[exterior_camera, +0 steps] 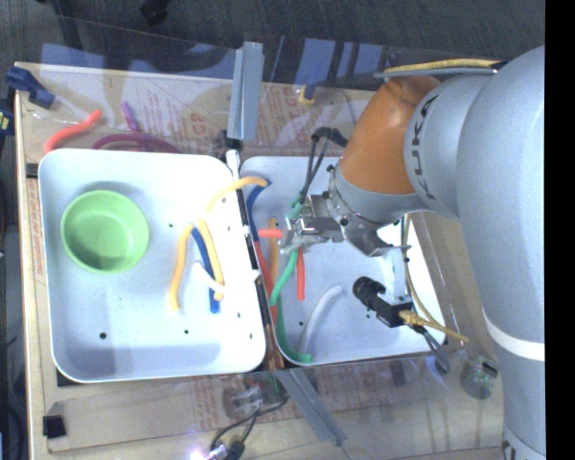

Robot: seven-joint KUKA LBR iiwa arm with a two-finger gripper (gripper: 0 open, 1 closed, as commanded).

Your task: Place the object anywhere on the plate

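Observation:
A round green plate (pixel 105 230) sits in the left part of the left bin (pixel 125 353). My gripper (pixel 302 230) hangs over the left half of the right bin (pixel 364 353), well to the right of the plate. Just under it lie a green strip (pixel 280 295) and a short red strip (pixel 300 278). An orange strip (pixel 266 234) lies beside the gripper at the bin's left wall. I cannot tell whether any of these strips is held. The arm hides the back of the right bin.
In the left bin, a yellow strip (pixel 184 257) and a blue strip (pixel 209 262) lie right of the plate. A white strip (pixel 318 316) rests in the right bin. Red and purple strips (pixel 86 127) lie on the bench behind the left bin.

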